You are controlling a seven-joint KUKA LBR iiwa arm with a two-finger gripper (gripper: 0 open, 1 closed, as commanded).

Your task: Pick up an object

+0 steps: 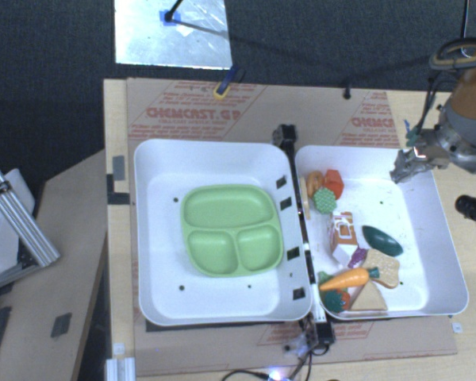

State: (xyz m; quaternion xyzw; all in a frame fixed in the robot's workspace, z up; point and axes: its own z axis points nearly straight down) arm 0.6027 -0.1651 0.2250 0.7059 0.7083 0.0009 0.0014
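The right bin (pixel 428 236) holds several toy foods: an orange-red piece (pixel 332 182), a green knobbly piece (pixel 324 201), a small white and red box (pixel 343 230), a dark green oval (pixel 381 240), a carrot (pixel 348 279), a purple piece (pixel 357 255) and tan bread slices (pixel 374 292). My gripper (pixel 406 167) hangs over the bin's back right corner, apart from all of them. Nothing shows between its tips.
The left bin (pixel 155 213) holds a green three-part plate (pixel 230 228). A black divider (pixel 297 228) runs between the bins. Cardboard lies under both. A metal sheet (pixel 173 22) lies at the back, an aluminium frame (pixel 16 221) at the left.
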